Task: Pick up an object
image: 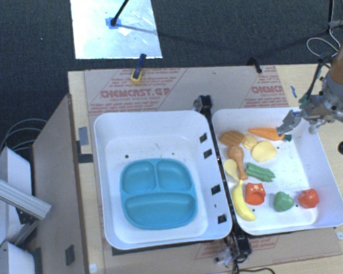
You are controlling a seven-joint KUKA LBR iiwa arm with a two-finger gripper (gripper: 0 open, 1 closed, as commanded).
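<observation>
Arm poised over the crowded right bin

You have the tabletop (173, 83), then the right bin (323, 175) packed with toy food, then the jaws (292, 121) hovering spread wide and empty beside the carrot (265, 134). The pieces lie touching, so you risk a descent nudging the carrot against the yellow piece (264, 151) and closing on nothing.
</observation>
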